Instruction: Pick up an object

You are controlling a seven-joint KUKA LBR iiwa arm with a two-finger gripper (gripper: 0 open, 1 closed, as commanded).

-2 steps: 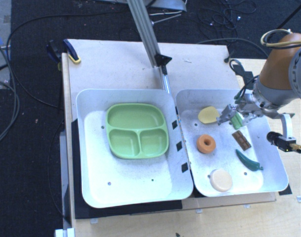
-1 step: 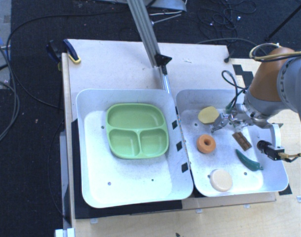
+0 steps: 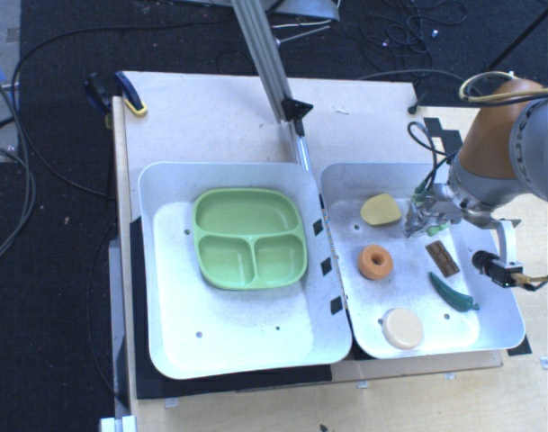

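On the desk [image 3: 211, 106], the right bin [image 3: 498, 331] holds a yellow lump [image 3: 381, 210]; the pincer [image 3: 423, 223] beside it, grip unreadable, should centre over it first.

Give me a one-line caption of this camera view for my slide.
KUKA arm's gripper over the right bin, beside a yellow piece, near a donut; green tray in left bin.

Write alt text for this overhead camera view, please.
A grey robot arm's gripper hangs over the right bin, among a yellow lump, orange ring, brown bar, green piece and cream disc. The left bin holds a green divided tray.
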